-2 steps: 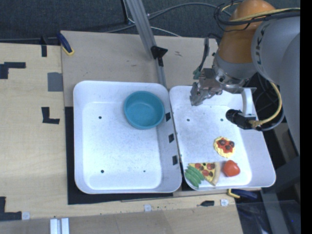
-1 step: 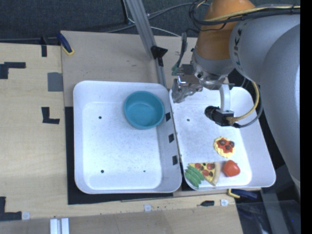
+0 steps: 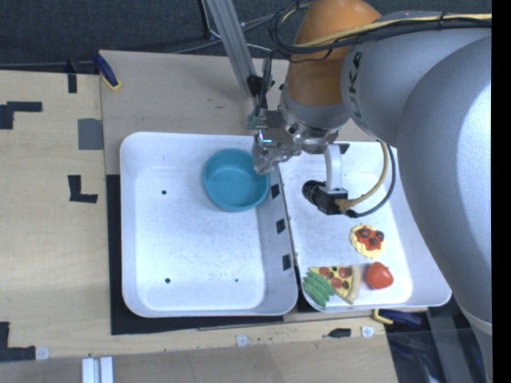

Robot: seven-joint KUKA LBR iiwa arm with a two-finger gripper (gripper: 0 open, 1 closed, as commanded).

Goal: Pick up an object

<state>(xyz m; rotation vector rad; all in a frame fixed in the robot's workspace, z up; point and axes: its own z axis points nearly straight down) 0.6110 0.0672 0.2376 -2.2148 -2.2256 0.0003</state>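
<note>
Bowl: lies in the left bin, its right rim touching the gripper.
Fingers: cannot tell their state.

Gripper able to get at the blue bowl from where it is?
Probably yes. The gripper sits right at the blue bowl's right rim in the left bin, with nothing lying between them.

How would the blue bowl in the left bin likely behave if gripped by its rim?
The blue bowl looks rigid and probably light, like thin plastic. Its smooth rim may slip between fingers. Sitting upright on a wide base in the left bin, it seems unlikely to roll.
</note>
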